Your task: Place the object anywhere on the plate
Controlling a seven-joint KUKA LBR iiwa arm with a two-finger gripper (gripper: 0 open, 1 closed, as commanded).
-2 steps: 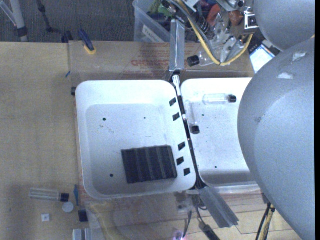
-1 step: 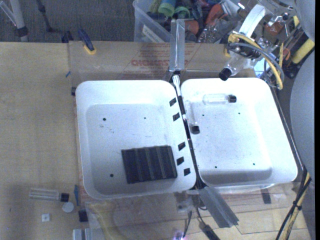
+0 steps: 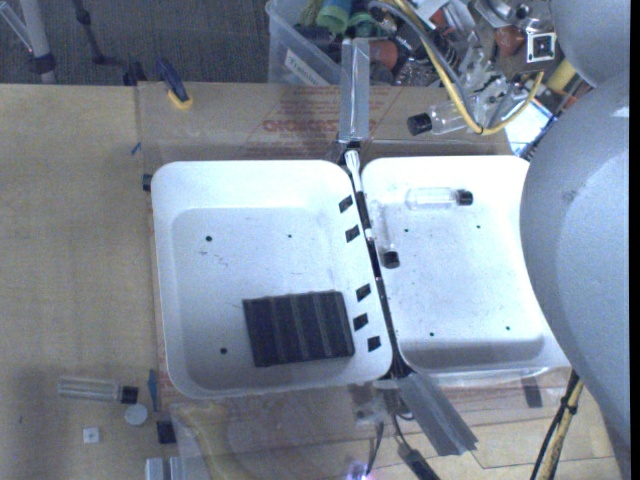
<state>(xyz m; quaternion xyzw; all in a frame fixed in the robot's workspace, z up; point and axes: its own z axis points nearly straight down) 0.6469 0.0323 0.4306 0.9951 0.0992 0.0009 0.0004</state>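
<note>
The clear vial (image 3: pixel 436 199), far in the right bin (image 3: pixel 500 268), looks light, slippery; best gripped mid-barrel. Jaw state cannot be told.

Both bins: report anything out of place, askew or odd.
Little stands out. The dark ribbed plate lies slightly askew in the left bin, near its front edge. A clear tube with a dark cap lies on its side at the back of the right bin. Another capped tube lies on the bench, outside the bins.
</note>
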